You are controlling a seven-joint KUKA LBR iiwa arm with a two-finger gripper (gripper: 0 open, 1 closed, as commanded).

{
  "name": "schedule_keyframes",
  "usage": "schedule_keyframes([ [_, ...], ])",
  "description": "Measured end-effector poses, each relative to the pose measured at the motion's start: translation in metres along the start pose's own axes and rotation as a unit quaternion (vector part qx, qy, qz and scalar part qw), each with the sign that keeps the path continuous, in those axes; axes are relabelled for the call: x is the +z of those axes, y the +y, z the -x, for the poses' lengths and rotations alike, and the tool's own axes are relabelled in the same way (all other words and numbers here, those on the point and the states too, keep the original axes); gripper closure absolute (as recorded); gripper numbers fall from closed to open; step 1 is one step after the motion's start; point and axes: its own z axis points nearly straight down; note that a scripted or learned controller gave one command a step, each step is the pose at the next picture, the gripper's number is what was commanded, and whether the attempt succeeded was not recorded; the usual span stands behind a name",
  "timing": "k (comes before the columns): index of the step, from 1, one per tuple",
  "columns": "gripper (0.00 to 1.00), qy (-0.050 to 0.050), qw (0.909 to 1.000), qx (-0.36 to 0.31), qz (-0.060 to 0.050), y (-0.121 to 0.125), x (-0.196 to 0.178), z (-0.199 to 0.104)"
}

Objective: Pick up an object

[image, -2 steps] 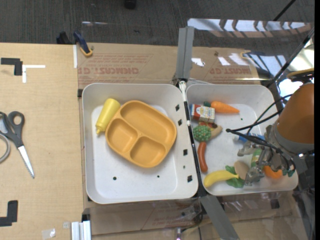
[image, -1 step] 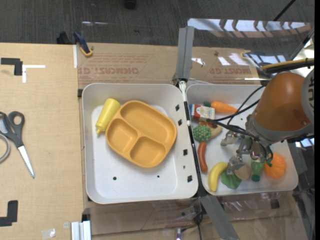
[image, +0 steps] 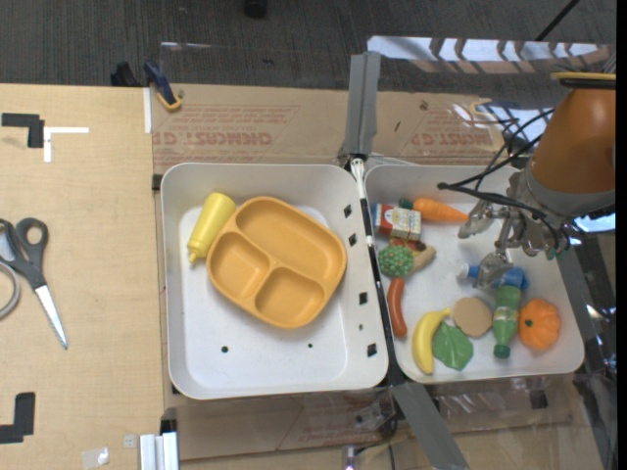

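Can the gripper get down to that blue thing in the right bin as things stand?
Probably yes: the gripper hangs just above the blue object, nothing covering it, though the green bottle crowds it.

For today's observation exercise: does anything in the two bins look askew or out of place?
Little stands out. The yellow bottle lies on its side, wedged against the orange tray, which sits skewed in the left bin.

Arm (image: pixel 580 145): glossy orange band, grey body, black cables trailing; metallic silver claw (image: pixel 502 248).
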Motion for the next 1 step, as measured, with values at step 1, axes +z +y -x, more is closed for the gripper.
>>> schedule_keyframes([
  [1,0.00,0.001,0.9996,0.030,-0.001,0.0804,0.0121,0.0147],
])
